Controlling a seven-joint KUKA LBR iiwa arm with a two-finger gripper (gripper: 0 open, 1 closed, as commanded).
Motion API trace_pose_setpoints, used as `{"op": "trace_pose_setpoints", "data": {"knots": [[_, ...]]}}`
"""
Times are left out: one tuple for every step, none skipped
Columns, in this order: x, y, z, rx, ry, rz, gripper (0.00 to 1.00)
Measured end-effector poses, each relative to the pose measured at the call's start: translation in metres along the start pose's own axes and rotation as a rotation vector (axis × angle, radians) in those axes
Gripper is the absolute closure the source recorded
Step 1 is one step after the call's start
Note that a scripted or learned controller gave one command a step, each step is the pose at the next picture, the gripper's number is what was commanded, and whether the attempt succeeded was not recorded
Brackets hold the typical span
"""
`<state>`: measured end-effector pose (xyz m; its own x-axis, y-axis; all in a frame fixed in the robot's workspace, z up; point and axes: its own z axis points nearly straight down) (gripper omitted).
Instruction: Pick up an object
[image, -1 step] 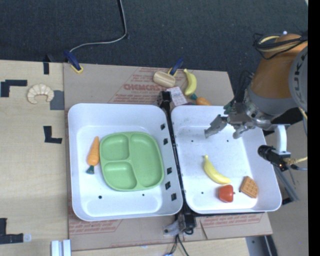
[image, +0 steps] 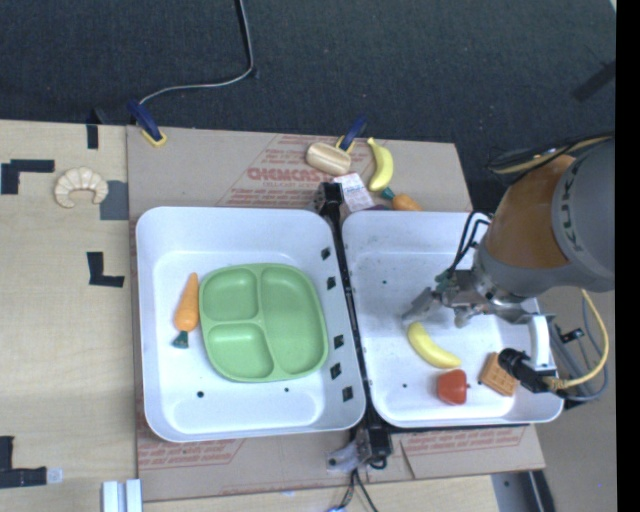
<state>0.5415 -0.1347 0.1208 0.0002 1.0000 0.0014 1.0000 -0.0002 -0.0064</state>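
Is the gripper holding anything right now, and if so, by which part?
Nothing is held. The gripper hangs in the right bin just above the banana, with no object between its fingers.

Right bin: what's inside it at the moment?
Inside the right bin: a banana, a red tomato-like toy and a cracker-like piece. The end effector hangs above the banana; the arm hides the bin's far-right part.

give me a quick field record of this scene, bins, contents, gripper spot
left bin: green divided plate, carrot beside it
right bin: banana, red pepper, cracker
gripper: over right bin, just above the banana, holding nothing visible
outside bins: croissant, bread roll, second banana
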Motion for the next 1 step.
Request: {"op": "trace_pose_setpoints", "data": {"knots": [[0.0238, -0.0159, 0.0347, -0.009, -0.003, 0.000, 0.00]]}}
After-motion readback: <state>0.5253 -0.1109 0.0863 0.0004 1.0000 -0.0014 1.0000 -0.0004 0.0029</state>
